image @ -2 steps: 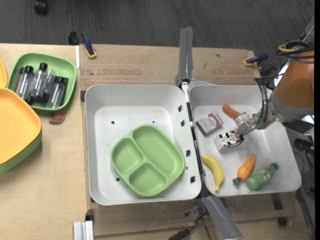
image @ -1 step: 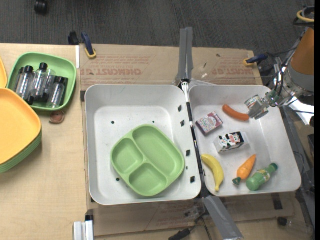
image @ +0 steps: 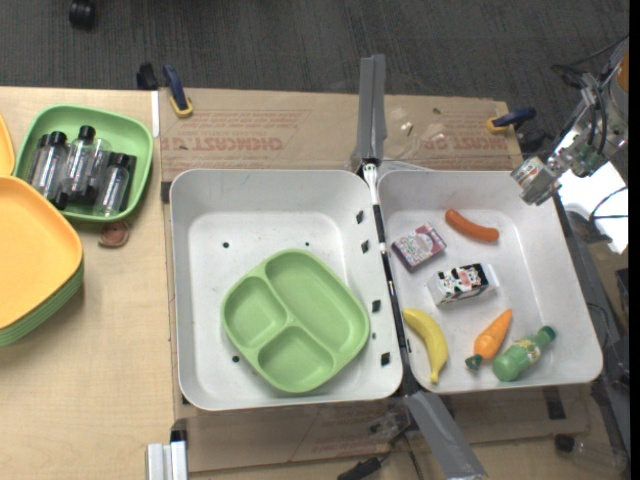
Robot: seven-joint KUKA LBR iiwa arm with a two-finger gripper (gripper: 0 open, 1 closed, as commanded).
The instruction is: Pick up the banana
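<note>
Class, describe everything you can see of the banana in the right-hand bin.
The banana is yellow, smooth-skinned and gently curved, whole and unpeeled, with a darker tip at its lower end. It lies flat on the floor of the right bin, in the near left corner, running alongside the wall between the two bins. Nothing touches it; the carrot lies apart to its right.

Green tray [image: 295, 320] left bin; sausage [image: 471, 225], carrot [image: 492, 334] right bin.

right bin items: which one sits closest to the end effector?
The sausage, the orange-red link at the bin's far side, just below-left of the end effector. Banana, carrot and bottle lie along the near edge.
</note>
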